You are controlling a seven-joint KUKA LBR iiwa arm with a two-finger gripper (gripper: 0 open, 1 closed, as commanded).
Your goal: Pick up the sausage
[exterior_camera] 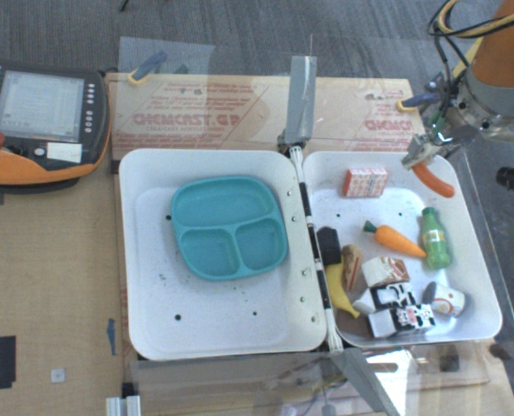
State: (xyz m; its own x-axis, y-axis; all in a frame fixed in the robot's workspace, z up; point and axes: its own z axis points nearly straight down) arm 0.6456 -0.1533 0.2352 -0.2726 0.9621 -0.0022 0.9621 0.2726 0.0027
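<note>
The two shallow white bins [144, 319] look like smooth, slightly glossy plastic. In the left one lies a matt teal plastic divided plate [229, 226]. Right of the plate, the glossy orange-red sausage [433, 178] and shiny green plastic bottle [433, 237] catch light. Behind the bins stands clear glossy sheeting [204, 115]

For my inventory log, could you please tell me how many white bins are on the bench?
2. The left bin holds a teal plate. The right bin holds the toy food, with the sausage at its far right edge by the gripper.
</note>
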